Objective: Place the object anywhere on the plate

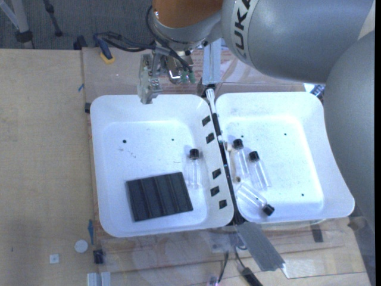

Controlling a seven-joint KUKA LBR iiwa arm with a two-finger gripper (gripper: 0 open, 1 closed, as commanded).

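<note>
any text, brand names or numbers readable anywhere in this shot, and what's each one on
"UKA": white letters on the grey arm, the visible part of the maker's name; its first letter is cut off by the orange band.
The clear vials with black caps carry no readable label.
The black ribbed plate bears no writing.
The black marks along the divider between the white bins are plain squares, not text.

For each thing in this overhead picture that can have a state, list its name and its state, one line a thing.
Left-bin vial: capped, lying beside the plate.
Black plate: flat in left bin, nothing on it.
Three right-bin vials: capped, lying down.
End effector: above left bin's far rim, holding nothing visible.
</note>
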